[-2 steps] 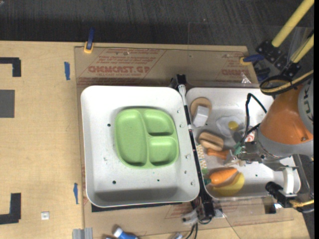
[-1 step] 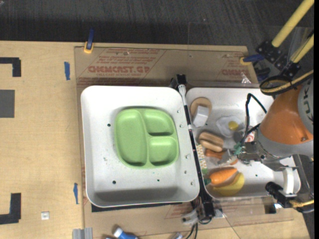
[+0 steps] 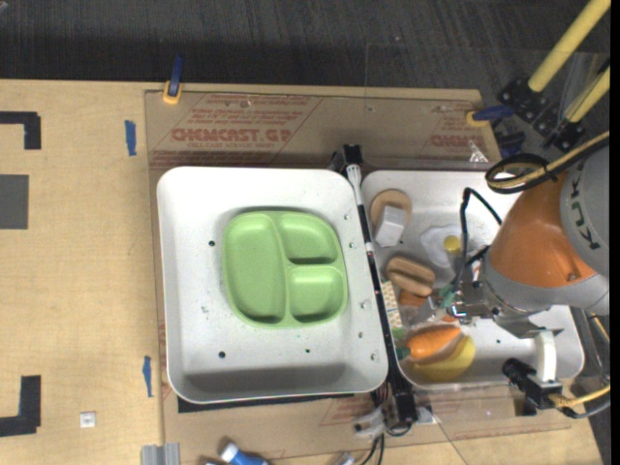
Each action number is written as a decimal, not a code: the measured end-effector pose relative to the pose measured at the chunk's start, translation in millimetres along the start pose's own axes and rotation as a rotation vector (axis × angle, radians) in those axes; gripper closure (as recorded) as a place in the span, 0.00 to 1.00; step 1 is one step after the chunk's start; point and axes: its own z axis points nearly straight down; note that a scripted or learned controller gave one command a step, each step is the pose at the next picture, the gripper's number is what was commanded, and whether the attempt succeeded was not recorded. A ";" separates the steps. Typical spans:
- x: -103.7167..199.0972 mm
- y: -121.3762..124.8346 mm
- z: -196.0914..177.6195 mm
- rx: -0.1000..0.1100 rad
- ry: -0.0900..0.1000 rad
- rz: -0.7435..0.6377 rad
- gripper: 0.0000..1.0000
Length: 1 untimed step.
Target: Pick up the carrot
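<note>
The carrot (image 3: 434,340) is orange with a green stub at its left end. It lies near the front left corner of the right bin (image 3: 572,352), resting against a yellow banana-like piece (image 3: 459,357). My gripper (image 3: 455,301) hangs just above and behind the carrot, under the grey wrist and the orange band. The wrist hides the gripper's tip, and nothing is visibly held.
A hot dog bun (image 3: 412,275), a white block (image 3: 390,230), a round tan slice (image 3: 392,203) and a small yellow piece (image 3: 452,245) lie further back in the right bin. The left bin (image 3: 184,289) holds a green divided plate (image 3: 284,264).
</note>
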 end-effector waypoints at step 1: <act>-2.3 0.1 -0.1 0.000 0.000 -0.190 0.00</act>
